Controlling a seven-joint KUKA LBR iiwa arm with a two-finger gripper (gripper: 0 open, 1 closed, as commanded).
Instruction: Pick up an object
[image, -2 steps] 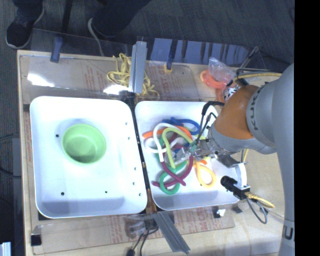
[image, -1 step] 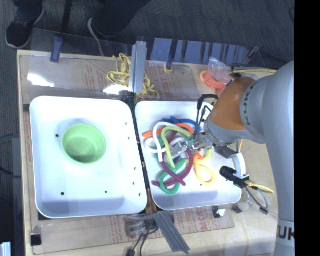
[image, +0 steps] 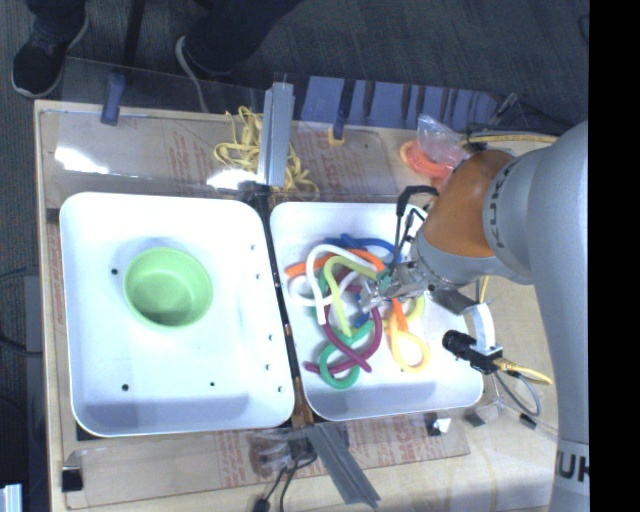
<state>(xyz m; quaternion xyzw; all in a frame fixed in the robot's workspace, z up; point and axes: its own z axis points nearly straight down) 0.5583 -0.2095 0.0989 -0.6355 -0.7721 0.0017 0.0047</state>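
Plainly, much of the working end is hard to read: the gripper (image: 385, 288) sits low over the right bin (image: 455, 385), its small metal fingers lost against a clutter of bright loops, so whether they are spread or pressed together cannot be told, nor whether anything lies between them. The arm (image: 520, 215) comes in from three o'clock, and its grey bulk with the orange band (image: 462, 210) covers the bin's upper right corner and rim. Its lower part is cut off at the frame's edge.

The gripper's tip is in among the tangle of cords (image: 345, 300) — touching or just above, the slant of the view does not settle it. That tangle fills the middle of the right bin: soft rope-like loops in white, yellow-green, orange, blue, purple and green, wound over and under one another so single pieces cannot be traced end to end. An orange-and-yellow loop (image: 405, 335) lies at about four o'clock of the gripper, just beside the heap.

At nine o'clock, in the left bin (image: 100, 390), a green bowl (image: 168, 287) sits upright, well apart from the cords. Behind the bins, at twelve o'clock, a bundle of yellow bands (image: 245, 150) rests on the bench (image: 150, 150).
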